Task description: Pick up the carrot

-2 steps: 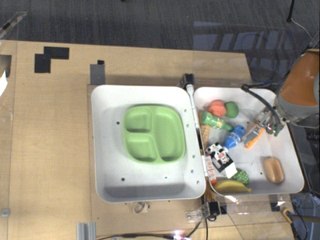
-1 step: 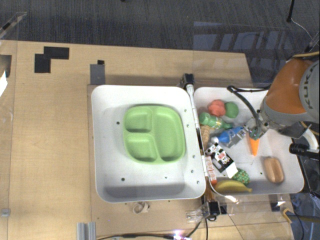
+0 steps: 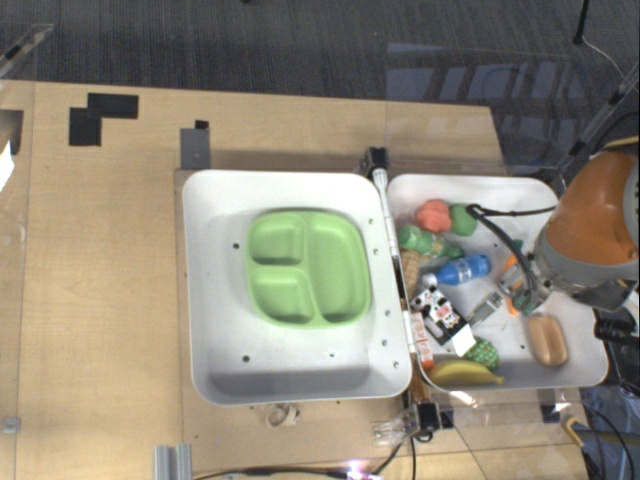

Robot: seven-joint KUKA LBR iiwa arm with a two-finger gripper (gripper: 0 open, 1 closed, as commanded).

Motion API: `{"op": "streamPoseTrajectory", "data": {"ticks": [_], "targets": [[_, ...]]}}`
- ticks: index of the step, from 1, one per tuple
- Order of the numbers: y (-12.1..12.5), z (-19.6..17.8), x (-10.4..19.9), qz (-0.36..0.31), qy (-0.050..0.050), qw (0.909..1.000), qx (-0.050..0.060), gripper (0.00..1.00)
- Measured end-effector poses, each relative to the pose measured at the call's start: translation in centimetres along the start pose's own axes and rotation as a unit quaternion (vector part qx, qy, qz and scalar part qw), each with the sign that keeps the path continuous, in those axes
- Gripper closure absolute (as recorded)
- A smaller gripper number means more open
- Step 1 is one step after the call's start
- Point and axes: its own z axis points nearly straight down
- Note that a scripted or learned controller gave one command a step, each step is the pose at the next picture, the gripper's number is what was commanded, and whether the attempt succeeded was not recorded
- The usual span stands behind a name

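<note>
We take the blue bottle (image 3: 465, 268) in the right bin (image 3: 580, 368) as our mark. The carrot (image 3: 515, 305) appears to be the small orange piece just right of and a little below the bottle. Most of it is hidden under the arm's wrist, so we cannot be sure how it lies. The gripper (image 3: 497, 303) sits just below and right of the bottle, close over that orange piece. We cannot tell whether it is wide, narrow or holding anything.

To do the grasp well, we judge we should centre over the carrot's middle and align across its narrow width. We should also stay clear of the bottle and of the tan bread roll (image 3: 547, 340), which lies further right and below. We lift only once the carrot is squarely caught.
</note>
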Motion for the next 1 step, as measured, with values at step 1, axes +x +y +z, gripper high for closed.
{"op": "streamPoseTrajectory", "data": {"ticks": [1], "targets": [[2.44, 0.27, -6.09, 0.057, 0.002, 0.9984, 0.002, 0.0]]}}
